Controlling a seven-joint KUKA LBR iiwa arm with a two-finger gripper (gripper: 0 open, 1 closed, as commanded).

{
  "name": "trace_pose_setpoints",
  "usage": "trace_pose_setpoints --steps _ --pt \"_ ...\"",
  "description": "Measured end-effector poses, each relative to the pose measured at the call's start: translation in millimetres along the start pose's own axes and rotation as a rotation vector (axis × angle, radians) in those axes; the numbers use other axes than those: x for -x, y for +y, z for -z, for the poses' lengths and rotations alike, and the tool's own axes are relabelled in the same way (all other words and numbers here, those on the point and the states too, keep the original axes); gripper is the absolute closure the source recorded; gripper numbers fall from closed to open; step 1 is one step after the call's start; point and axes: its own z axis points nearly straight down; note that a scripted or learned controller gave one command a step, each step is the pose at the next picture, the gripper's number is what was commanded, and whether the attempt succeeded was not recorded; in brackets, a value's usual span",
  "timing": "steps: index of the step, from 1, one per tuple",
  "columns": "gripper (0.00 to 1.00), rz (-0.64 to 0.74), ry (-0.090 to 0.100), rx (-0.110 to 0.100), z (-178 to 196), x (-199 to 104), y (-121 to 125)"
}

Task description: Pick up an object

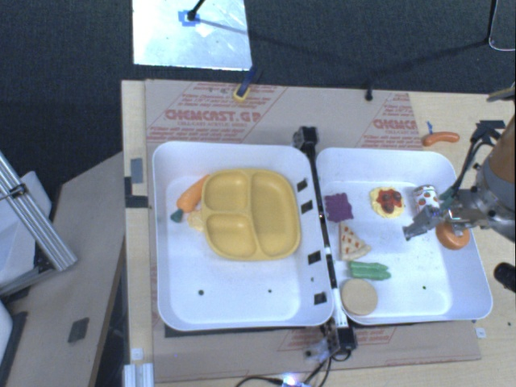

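Arm is reaching in over the right bin (463, 297), and the claw (426, 216) is hanging low at that bin's right side. Whether it is released or clenched cannot be told from this slant; nothing can be seen gripped in it.

Candidate objects, taken from the claw:
- small white patterned piece (425, 194) is sitting just above it, nearly touching
- orange ring (452, 236) is lying just beside it, to its right and slightly nearer the bench front
- round spaghetti disc (388, 201) is lying near, to its left
- purple piece (338, 207), pizza wedge (351, 241), green pea pod (369, 271) and tan biscuit (359, 297) are lying farther left and toward the front, well apart from it
- yellow divided plate (246, 214) and carrot (192, 193) are sitting well off in the left bin (173, 240).

Judgement: the claw is positioning for one of the two closest pieces. To do it well, it should be centring squarely over a single piece, keeping clear of its neighbour so neither is being nudged aside. It should be descending straight down and staying off the bin wall at right.
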Motion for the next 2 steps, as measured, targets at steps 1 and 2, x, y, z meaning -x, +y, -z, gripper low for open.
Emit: trace_pose_setpoints --steps 1,2 --pt "0.00 0.002 -0.002 0.009 4.2 -0.1 2.1" --pt "0.00 0.001 0.000 0.004 -58.4 -2.9 4.0"
